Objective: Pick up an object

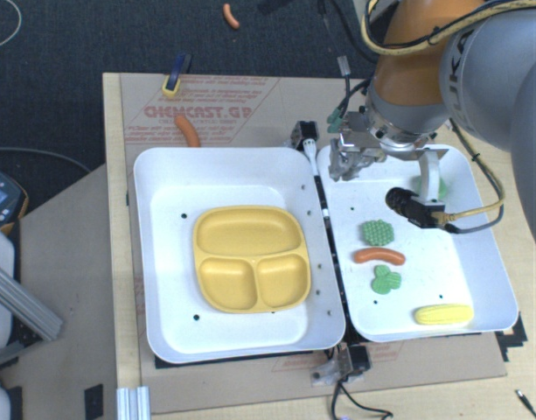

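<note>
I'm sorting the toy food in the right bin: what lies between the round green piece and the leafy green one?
In the camera view, the orange sausage lies crosswise between the round green piece and the leafy green piece.

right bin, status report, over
Gripper over right bin's far-left corner, holding nothing. Hot dog, corn, green toys untouched. Nothing blocking.

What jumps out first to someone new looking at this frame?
The big grey arm with its orange band fills the upper right, its gripper hanging over the back left corner of the right bin. Next is the yellow three-compartment tray in the middle of the left bin. The right bin holds small toy foods: a green studded piece, an orange sausage and a yellow corn cob.
</note>
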Robot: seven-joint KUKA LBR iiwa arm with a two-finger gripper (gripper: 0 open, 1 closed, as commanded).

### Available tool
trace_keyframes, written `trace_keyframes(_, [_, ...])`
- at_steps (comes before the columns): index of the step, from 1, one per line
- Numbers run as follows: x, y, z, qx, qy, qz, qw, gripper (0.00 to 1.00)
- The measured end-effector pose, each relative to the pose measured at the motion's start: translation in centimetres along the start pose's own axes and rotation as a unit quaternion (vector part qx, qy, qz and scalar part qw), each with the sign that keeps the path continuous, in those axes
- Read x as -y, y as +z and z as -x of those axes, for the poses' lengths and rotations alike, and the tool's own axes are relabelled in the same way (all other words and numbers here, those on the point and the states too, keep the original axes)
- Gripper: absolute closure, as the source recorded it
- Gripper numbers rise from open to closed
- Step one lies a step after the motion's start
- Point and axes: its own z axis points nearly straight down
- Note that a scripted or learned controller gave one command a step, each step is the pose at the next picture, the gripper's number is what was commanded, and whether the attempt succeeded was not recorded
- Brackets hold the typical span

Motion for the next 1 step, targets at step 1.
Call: trace_keyframes(1, [1.15, 0.26, 1.35, 0.000, 0.001, 0.000, 1.0000, 1.00])
